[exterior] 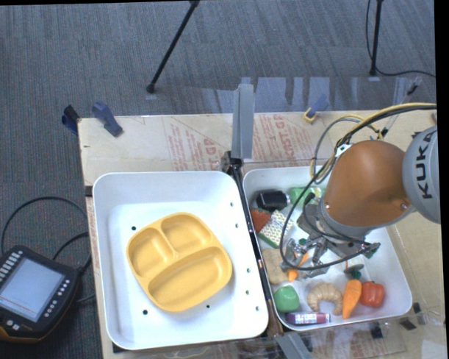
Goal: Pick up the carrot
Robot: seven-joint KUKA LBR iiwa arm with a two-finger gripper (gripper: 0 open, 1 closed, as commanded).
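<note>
A yellow divided plate [180, 261] is lying in the left bin [108, 216]. In the right bin [399, 276], a green toy [286, 297] is sitting at the near left, with a croissant [325, 296] just to its right. The gripper [315, 254] is hanging over the bin's middle; whether its jaws are parted or gripping anything cannot be told. The carrot [351, 296] is lying near the bin's near edge, right of the croissant, touching a red pepper [372, 293] on its right.
</note>
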